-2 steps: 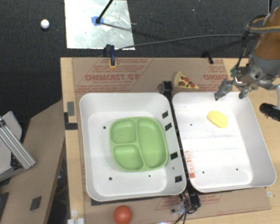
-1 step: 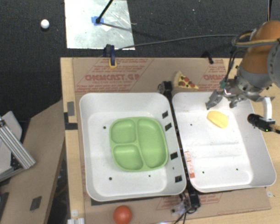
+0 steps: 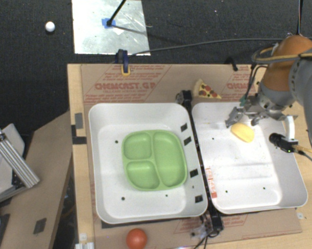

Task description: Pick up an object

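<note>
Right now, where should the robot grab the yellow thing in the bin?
Probably across the narrow middle of the yellow thing, coming straight down. It looks like a rounded lump lying flat on the right bin, with bare floor around it. The gripper hangs right above.

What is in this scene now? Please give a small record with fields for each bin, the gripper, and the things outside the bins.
left bin: holds a green divided plate
right bin: holds a yellow object near its far side
gripper: over the right bin, just above the yellow object; contact cannot be told
arm: reaches in from the right
outside the bins: toy pizza slice behind them, orange ball in front of the left bin
task state: nothing seen lifted
</note>
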`<state>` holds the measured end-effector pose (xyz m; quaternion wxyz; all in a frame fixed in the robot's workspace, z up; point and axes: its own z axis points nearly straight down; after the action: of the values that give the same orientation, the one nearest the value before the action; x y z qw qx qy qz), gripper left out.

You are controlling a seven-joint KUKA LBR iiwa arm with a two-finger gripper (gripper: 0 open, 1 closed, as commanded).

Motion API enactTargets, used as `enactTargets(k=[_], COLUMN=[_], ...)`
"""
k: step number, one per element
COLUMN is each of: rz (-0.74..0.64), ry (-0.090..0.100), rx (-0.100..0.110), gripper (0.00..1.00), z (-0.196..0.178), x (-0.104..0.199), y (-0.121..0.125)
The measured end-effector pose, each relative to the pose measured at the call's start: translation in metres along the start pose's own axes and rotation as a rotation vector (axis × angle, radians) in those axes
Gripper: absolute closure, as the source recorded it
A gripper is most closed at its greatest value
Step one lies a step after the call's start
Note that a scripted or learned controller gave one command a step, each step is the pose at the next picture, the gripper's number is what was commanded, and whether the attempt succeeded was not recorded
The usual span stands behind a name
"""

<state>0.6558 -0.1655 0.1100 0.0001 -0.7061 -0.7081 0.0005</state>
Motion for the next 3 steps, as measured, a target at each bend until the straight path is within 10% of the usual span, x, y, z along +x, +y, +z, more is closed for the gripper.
enactTargets(k=[1,2,3], rz=[-0.003,-0.005,-0.002], ry=[0.0,-0.001,-0.001], rx=[-0.001,-0.008,-0.008], gripper=[0.0,1.0,1.0], z=[0.026,0.012,-0.032], x=[0.001,0.0,-0.002], y=[0.001,0.003,0.005])
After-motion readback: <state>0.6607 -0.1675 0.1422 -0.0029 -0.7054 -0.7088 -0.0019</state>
